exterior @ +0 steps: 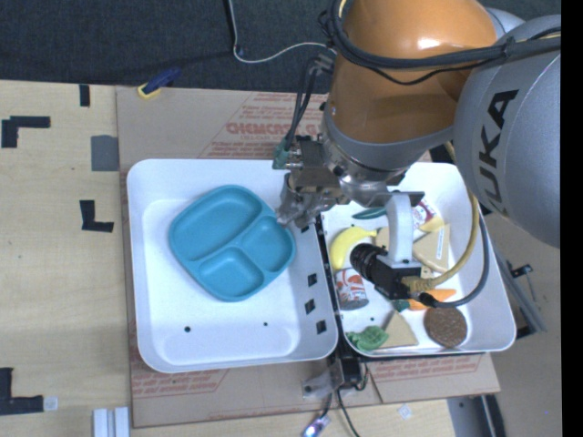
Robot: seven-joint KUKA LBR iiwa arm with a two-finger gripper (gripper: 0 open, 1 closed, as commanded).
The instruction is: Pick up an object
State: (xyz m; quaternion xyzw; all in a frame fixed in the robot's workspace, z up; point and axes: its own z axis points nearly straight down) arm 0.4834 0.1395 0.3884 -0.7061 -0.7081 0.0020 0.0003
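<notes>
Two white bins sit side by side on the desk, examined from left to right. The left bin (146, 271) holds one blue divided plate (232, 242), lying flat at the centre left of the frame. It appears to be rigid moulded plastic: light, stiff and smooth, so likely slippery. The raised outer rim or the ridges between compartments look like the best places to take hold; the flat floors offer nothing to pinch.

At the frame's centre, the gripper (301, 209) hangs over the plate's right edge, close to the wall between the bins. From this angle it cannot be told whether it is released or clenched, and nothing is visibly held.

The right bin (496, 321) carries a crowded heap: a yellow banana-like toy (351, 242), a small printed can (352, 287), a green leafy piece (370, 339), a tan wedge (435, 244) and a brown round disc (446, 326). These appear small, light and hard, but are packed tightly. The plate's right rim is judged the nearest candidate.
</notes>
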